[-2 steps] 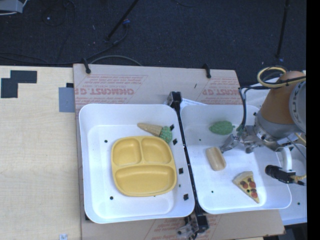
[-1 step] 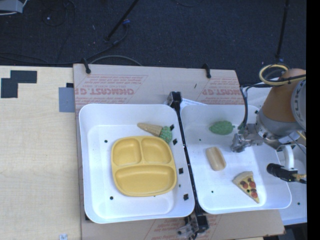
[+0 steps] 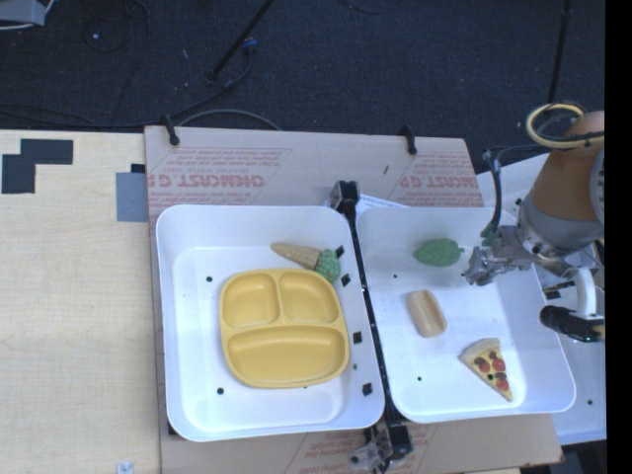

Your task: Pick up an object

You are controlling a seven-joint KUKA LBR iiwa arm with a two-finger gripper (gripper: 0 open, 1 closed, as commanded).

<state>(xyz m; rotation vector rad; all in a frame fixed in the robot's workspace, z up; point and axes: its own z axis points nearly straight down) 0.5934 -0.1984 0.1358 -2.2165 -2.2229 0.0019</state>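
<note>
The right bin (image 3: 533, 383) holds a green leafy toy (image 3: 436, 253) at the back, a tan bread roll (image 3: 427, 313) in the middle and a pizza slice (image 3: 489, 365) at the front right. My gripper (image 3: 481, 268) hangs low over the right bin, just right of the green toy and apart from it. Nothing shows between its fingers. In the left bin (image 3: 188, 363) lies a yellow divided plate (image 3: 283, 326), with a green ice cream cone (image 3: 308, 257) just behind it.
The arm's grey wrist and orange band (image 3: 571, 191) reach in over the right bin's far right edge. A black divider clip (image 3: 346, 197) sits between the bins at the back. A cardboard sheet (image 3: 296, 171) lies under both bins.
</note>
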